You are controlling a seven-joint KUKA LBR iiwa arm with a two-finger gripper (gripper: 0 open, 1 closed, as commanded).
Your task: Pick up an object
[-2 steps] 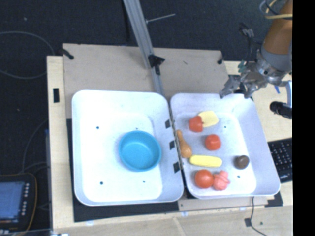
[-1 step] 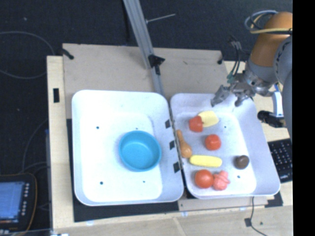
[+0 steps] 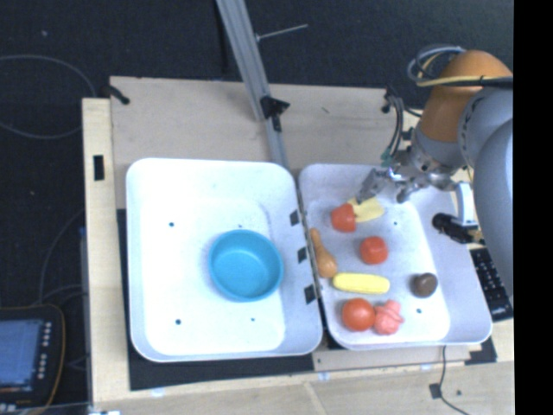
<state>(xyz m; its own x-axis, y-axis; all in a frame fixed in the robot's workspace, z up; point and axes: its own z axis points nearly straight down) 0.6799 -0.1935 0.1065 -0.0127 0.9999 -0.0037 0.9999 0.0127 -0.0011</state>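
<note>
My gripper [image 3: 385, 192] hangs over the back of the right bin [image 3: 436, 322], open, with nothing between its fingers. Just below its left finger lies a pale yellow piece [image 3: 370, 210], touching a red item [image 3: 343, 219]. Further forward are a red tomato [image 3: 373, 250], a yellow banana-like piece [image 3: 361, 283], a brown ball [image 3: 423, 284], another red tomato [image 3: 357, 315] and a pink item [image 3: 390, 316]. An orange, carrot-like piece [image 3: 323, 256] lies along the bin's left wall.
The left bin [image 3: 173, 197] holds a blue bowl [image 3: 246, 264]. A grey metal post [image 3: 246, 59] slants up from between the bins at the back. The arm's grey body [image 3: 484, 171] fills the right side above the right bin's edge.
</note>
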